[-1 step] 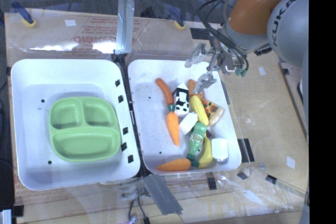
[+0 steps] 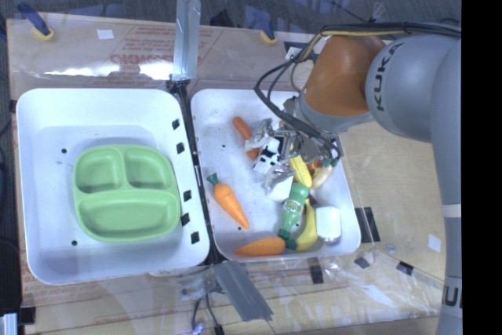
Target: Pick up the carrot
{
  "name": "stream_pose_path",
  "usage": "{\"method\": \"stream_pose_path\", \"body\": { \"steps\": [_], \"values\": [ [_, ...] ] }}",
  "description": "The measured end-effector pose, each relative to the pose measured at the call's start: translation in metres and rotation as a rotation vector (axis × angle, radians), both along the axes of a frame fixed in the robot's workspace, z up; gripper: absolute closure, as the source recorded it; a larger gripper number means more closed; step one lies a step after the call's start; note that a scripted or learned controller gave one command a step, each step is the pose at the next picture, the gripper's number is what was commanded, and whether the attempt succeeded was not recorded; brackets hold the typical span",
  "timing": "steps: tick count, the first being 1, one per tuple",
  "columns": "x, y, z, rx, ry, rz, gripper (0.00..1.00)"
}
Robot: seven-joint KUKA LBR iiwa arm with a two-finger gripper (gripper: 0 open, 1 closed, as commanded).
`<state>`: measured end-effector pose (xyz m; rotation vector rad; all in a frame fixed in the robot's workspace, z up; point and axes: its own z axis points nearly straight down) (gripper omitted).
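Seen from above at a slant: two shallow white bins side by side, left bin (image 2: pixel 31 169) bearing a green divided plate (image 2: pixel 125 192), right bin (image 2: pixel 205 110) crowded with toy food. Grey arm (image 2: pixel 416 82) with orange band reaching in from the right, gripper (image 2: pixel 274 149) low over the upper middle of the right bin, amid black-and-white parts and cables. Jaw state impossible to tell from here; nothing visibly held between them.

Carrot (image 2: pixel 227 200) with green top lying near the left wall of the right bin, tilted, green end up-left, tip pointing down-right. Well apart from the gripper, down and to its left. Second carrot-like orange piece (image 2: pixel 261 247) flat along the near wall; another orange piece (image 2: pixel 243 129) just beside the gripper. Corn cob (image 2: pixel 300 169), green bottle (image 2: pixel 292 208), banana (image 2: pixel 308 227) and a white block (image 2: pixel 328 222) clustered on the right side.

Probably light, stiff plastic, smooth and tapering, so liable to slip toward the thin end under a pinch. Best taken across the thick half near the green top, jaws set crosswise to the long axis.

Open floor on the carrot's right and above; the left wall close by, leaving less room for a finger on that side. Clutter to the right far enough to stay clear of.
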<state>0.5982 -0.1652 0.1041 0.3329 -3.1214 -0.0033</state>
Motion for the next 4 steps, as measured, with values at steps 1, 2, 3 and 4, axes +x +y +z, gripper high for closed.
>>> {"method": "stream_pose_path", "body": {
  "steps": [1, 2, 3, 4],
  "values": [
    [-0.052, 0.073, -0.013, 0.001, -0.003, -0.07, 0.0],
    [-0.05, 0.071, -0.002, -0.002, -0.007, -0.065, 1.0],
    [-0.049, 0.074, 0.009, -0.003, -0.009, -0.056, 1.0],
    [-0.103, 0.071, -0.009, -0.006, -0.018, 0.225, 1.0]
  ]
}}
